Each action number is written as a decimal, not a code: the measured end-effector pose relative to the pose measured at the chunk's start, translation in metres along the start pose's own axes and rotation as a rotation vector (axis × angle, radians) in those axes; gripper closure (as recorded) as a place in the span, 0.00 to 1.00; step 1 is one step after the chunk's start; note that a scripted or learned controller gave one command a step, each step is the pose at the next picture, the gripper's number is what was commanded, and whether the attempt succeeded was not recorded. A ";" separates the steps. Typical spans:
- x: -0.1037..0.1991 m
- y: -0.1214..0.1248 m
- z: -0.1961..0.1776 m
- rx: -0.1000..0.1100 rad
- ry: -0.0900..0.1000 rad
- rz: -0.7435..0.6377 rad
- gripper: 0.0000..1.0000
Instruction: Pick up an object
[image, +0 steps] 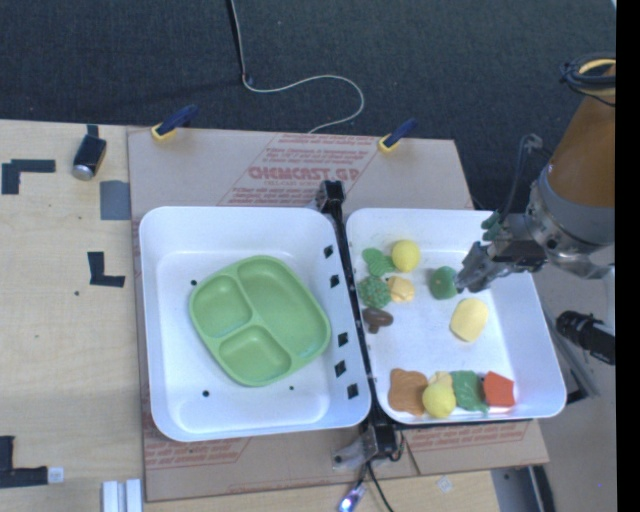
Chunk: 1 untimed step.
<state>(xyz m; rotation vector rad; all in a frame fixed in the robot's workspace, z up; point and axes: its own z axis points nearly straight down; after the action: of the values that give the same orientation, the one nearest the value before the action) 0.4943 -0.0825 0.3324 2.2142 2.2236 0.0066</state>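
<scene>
While over right bin (530, 330) | claw (468, 279) beside green toy (442, 282)

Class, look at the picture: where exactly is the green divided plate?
The green divided plate lies in the left white bin, about at its middle, on the other side of the divider from the toy foods.
</scene>
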 end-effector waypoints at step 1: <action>0.060 0.001 -0.032 0.004 0.001 -0.004 1.00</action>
<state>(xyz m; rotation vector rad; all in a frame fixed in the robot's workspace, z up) 0.4953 -0.0228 0.3649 2.2124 2.2301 0.0032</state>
